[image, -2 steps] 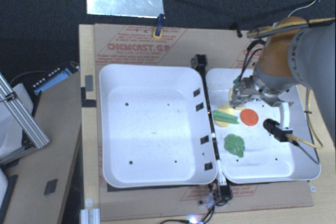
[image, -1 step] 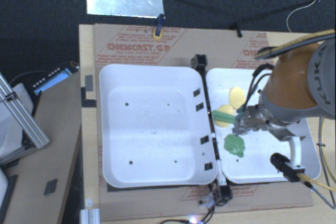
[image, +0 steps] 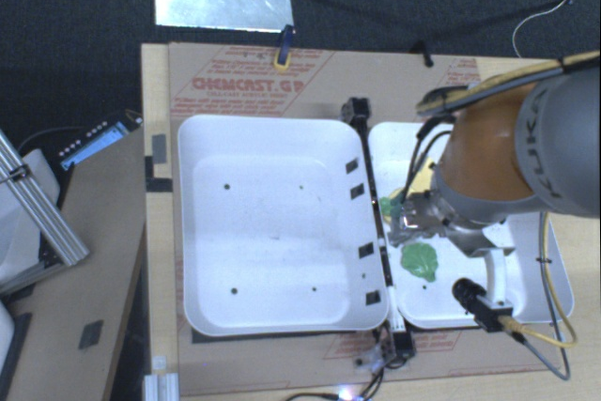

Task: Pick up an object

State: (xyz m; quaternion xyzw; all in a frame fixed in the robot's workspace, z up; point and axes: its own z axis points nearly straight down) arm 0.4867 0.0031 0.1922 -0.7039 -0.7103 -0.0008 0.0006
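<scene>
Green object lies in right bin, near its left wall | gripper just above-left of it, apparently not touching | grip state: cannot tell | yellow item partly hidden under arm

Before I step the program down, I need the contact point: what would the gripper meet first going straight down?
Probably the green object in the right bin, just below the gripper; depth is unclear.
</scene>
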